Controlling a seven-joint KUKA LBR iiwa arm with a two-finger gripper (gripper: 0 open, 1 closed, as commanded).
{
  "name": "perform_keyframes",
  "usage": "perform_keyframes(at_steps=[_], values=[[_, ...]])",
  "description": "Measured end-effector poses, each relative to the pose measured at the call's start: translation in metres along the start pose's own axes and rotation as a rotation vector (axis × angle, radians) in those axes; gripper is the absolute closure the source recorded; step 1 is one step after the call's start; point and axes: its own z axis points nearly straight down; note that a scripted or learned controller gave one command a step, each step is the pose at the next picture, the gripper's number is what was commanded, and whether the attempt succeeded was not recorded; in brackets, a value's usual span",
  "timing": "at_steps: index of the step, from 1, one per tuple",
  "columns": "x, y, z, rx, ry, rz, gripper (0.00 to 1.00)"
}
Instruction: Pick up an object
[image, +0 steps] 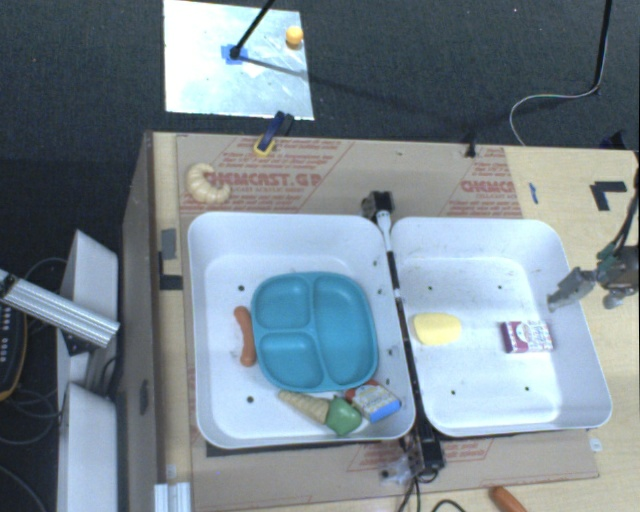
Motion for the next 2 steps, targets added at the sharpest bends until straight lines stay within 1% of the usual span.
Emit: perform_keyframes(at_steps=[1,2], values=[[-0.001,-0.011,0.144,0.003,0.001,0.002,0.0],[0.031,0.052,0.15,0.0,0.0,0.0,0.0]])
